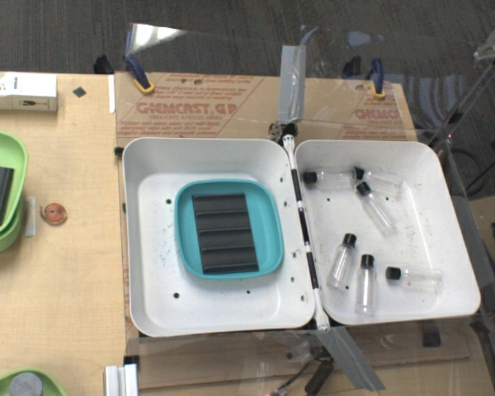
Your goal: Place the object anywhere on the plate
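A teal square plate [228, 229] lies in the left white bin [148, 246]. A black ridged insert [224, 233] rests across its middle. In the right white bin [445, 221] lie several clear vials with black caps. One vial [377, 209] lies slanted near the bin's centre. Two vials [341, 259] [365, 282] lie nearly side by side toward the front. Another vial [412, 279] lies flat at the front right. Two more vials [326, 177] [379, 180] lie along the back wall.
A green tray [8, 221] holding a black item sits at the left edge of the wooden bench. A small reddish disc [54, 214] lies beside it. A white box [21, 93] lies at the back left. Cardboard [198, 106] with clamps stands behind the bins.
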Robot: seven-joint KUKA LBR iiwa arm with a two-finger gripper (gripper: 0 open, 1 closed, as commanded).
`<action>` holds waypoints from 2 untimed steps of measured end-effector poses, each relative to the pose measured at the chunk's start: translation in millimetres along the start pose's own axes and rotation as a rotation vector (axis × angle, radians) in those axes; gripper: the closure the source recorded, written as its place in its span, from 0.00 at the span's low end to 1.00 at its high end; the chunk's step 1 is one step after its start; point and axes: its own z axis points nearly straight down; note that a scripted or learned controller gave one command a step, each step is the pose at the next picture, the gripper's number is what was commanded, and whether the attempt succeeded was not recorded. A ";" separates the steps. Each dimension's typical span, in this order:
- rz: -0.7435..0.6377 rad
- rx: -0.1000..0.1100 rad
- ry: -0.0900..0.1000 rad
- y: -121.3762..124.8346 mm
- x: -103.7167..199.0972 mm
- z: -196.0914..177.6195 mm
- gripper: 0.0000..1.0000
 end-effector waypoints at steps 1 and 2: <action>0.000 0.000 0.000 -0.1 0.3 0.0 0.00; 0.000 0.000 0.000 -0.1 0.3 0.1 0.00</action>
